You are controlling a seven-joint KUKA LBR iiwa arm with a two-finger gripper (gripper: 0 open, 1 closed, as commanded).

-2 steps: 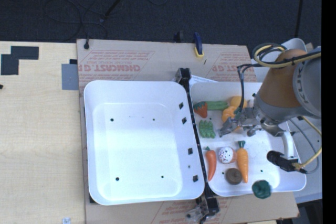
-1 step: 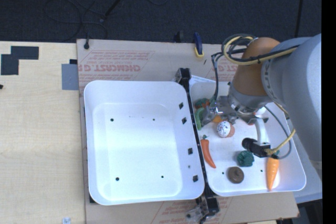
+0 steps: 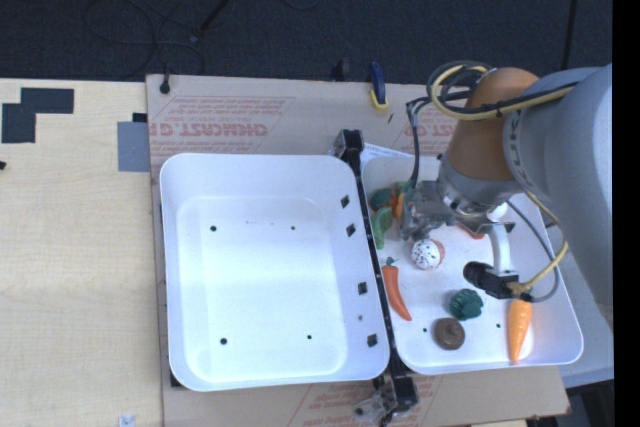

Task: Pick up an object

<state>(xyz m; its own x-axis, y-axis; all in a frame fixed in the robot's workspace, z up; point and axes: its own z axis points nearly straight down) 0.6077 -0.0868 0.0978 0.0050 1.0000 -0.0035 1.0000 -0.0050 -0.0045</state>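
You'll find the small white speckled ball (image 3: 427, 254) directly under the gripper (image 3: 428, 233) in the right white bin (image 3: 560, 340); I cannot tell how wide the claw stands.

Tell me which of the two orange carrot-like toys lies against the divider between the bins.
The slimmer, redder carrot, along the right bin's left wall. The fatter orange carrot sits near that bin's right corner.

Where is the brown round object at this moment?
The brown round object lies in the right bin, near its front edge, just below the dark green object.
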